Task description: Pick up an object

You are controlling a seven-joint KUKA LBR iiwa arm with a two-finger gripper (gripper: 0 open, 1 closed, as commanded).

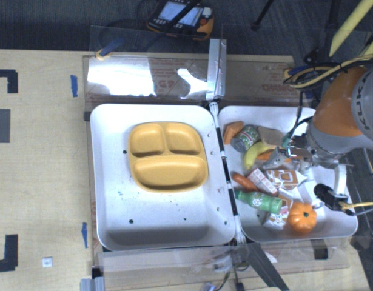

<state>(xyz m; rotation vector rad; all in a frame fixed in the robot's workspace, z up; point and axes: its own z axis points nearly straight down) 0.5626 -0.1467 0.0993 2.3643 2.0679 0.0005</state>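
The things to pick from lay heaped in the right bin [347, 223], a shallow white tray with rounded corners. I counted one small orange pumpkin [302, 218], round and ribbed, at the near side; one green bottle [259, 200] lying on its side just left of it; one white carton with orange print [282, 177], flat-faced and boxy, in the middle of the heap; one yellow banana [253, 155], smooth and curved; one dark green can [245, 137] at the far left of the bin; and two carrot-like orange pieces, one far [233, 130] beside the can and one nearer [242, 180] above the bottle. They crowded together, several touching or overlapping.

My gripper [293, 152] hung over the middle of that heap, close to the carton and the banana, at the end of my grey wrist with its orange band [338, 105]. I could not tell how far it was spread, nor whether it touched or held anything; the metal parts blurred into the clutter beneath.

The left bin [110, 180], the same white shape, bore one mustard-yellow plate [168, 156], matte plastic, with three compartments: two small far ones and one wide near one. Both bins sat on a pale wooden bench [34, 162].
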